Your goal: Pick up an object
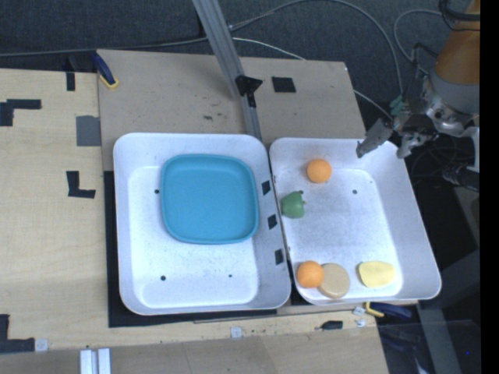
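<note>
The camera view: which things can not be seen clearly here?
- Gripper, camera view: small and dark over the right bin's upper rim; open or shut cannot be told.
- Arm: cut off by the right edge.
- Green object: too small to identify.
- Tan round piece: touches an orange ball; overlap unclear.

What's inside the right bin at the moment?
The right bin holds an orange ball, a green piece, a second orange ball, a tan disc and a yellow piece. Nothing looks covered.
</note>
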Robot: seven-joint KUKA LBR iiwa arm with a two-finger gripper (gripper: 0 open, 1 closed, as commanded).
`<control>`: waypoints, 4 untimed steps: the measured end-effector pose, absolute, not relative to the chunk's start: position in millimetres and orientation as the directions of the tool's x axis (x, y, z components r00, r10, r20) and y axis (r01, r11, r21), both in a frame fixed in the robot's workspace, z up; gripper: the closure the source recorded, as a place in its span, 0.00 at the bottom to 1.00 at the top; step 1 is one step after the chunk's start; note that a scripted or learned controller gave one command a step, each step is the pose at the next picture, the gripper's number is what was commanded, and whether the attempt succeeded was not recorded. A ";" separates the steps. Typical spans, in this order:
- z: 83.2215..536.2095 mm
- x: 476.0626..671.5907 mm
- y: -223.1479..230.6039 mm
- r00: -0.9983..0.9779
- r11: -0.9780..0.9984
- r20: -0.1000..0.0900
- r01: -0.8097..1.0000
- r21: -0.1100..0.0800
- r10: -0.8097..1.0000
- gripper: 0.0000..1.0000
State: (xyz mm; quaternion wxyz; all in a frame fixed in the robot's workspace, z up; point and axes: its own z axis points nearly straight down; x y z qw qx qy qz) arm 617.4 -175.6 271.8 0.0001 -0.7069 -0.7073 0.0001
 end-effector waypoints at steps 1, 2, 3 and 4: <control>208.3 616.2 -176.6 0.000 0.000 0.001 1.000 -0.006 1.000 0.00; 145.4 618.9 -176.0 -0.001 0.001 0.001 1.000 -0.006 1.000 0.00; 92.2 617.5 -175.3 0.000 0.000 0.001 1.000 -0.005 1.000 0.00; 105.0 619.0 -175.2 -0.001 0.001 0.000 1.000 -0.001 1.000 1.00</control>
